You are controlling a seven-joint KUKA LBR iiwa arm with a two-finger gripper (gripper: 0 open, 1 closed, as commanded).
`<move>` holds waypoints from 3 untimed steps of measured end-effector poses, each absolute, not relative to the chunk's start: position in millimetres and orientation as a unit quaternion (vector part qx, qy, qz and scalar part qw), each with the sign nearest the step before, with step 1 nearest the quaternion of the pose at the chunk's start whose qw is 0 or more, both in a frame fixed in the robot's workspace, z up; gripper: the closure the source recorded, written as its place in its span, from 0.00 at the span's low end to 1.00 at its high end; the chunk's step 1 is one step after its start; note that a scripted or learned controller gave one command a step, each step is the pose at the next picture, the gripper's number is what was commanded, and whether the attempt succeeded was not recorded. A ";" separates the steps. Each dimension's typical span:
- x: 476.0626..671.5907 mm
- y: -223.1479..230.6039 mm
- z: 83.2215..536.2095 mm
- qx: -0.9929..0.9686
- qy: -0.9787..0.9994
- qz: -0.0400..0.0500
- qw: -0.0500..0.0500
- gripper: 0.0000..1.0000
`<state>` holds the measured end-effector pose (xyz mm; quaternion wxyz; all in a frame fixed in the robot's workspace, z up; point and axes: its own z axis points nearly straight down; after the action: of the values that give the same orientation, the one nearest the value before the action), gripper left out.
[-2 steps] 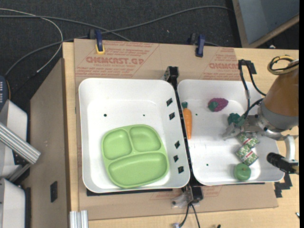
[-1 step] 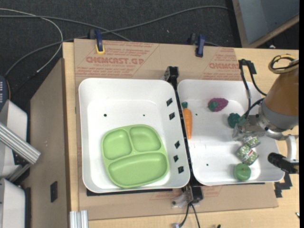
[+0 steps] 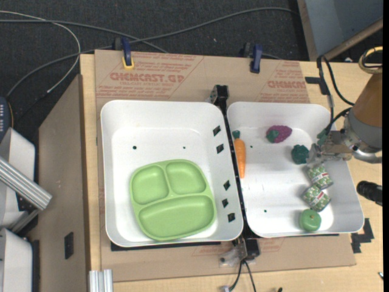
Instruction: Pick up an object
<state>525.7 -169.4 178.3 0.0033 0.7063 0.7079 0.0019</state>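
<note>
The pincer [image 3: 320, 152] hung over the right bin [image 3: 261, 181], beside a dark green toy [image 3: 299, 154]; I could not tell its state. A carrot [image 3: 240, 157] lay by the divider.

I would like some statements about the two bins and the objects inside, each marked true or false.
1. The green divided plastic plate lies in the left white bin. True.
2. The orange carrot lies in the right white bin, near the divider. True.
3. The purple bunch of grapes sits on the green plate. False: it lies in the right bin.
4. The round green fruit is beside the carrot. False: it lies apart, near the bin's front right corner.
</note>
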 end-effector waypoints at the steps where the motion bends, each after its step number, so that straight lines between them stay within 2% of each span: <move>1: 527.3 -169.4 215.1 0.707 0.708 0.001 0.003 1.00; 3: 531.8 -61.0 235.3 0.705 0.710 0.002 0.000 1.00</move>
<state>531.8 -61.0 235.3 0.0001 0.7046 0.7096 0.0019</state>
